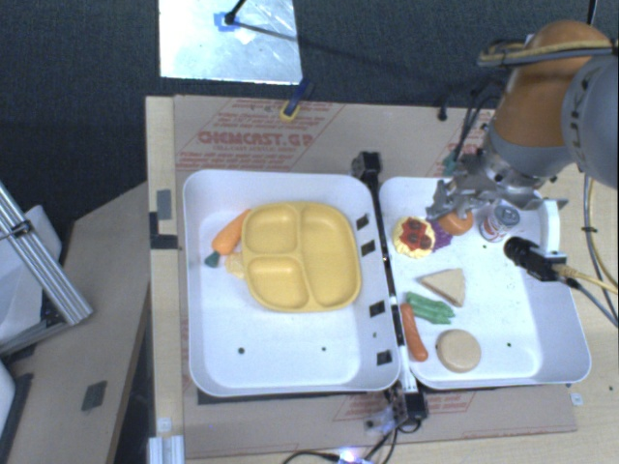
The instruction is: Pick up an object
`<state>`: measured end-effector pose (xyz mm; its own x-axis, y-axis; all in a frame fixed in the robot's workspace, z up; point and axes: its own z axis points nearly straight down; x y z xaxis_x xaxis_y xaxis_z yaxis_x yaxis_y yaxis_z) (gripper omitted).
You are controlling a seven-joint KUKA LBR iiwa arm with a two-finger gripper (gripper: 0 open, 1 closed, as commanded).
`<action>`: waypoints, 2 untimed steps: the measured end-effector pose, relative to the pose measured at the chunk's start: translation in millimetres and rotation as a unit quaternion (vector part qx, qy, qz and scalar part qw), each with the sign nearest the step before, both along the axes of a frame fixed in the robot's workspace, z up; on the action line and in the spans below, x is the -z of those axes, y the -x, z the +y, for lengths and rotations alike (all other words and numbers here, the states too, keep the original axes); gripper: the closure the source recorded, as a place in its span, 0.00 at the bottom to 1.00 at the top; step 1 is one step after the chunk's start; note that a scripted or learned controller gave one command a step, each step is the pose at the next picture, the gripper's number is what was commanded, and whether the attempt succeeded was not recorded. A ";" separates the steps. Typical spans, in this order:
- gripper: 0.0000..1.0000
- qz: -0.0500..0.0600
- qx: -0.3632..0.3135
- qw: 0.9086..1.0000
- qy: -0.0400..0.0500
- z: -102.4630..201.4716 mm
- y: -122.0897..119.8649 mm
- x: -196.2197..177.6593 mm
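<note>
My gripper [453, 204] hangs over the far left part of the right bin [566, 341], reaching in from the upper right. Directly below it lies a small orange and purple toy [455, 225], touching or nearly touching the gripper's tip. A round yellow toy pizza with red topping [415, 237] lies just to its left. A small can [498, 220] stands to its right. Nearer the front lie a tan sandwich wedge [444, 285], a green vegetable [429, 308], a red sausage [413, 333] and a round tan bun [458, 350].
The left bin [208, 346] holds a yellow divided plate [293, 256] with an orange carrot [229, 232] at its left edge. A black part with a cable [530, 258] juts over the right bin. A divider with black clips [383, 269] separates the bins.
</note>
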<state>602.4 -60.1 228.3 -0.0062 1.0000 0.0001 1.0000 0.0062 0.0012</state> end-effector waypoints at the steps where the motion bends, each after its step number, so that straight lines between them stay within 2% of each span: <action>1: 1.00 0.000 0.001 1.000 0.001 -3.0 -6.5 8.1; 2: 1.00 -0.001 0.002 1.000 0.000 -5.5 0.8 -5.9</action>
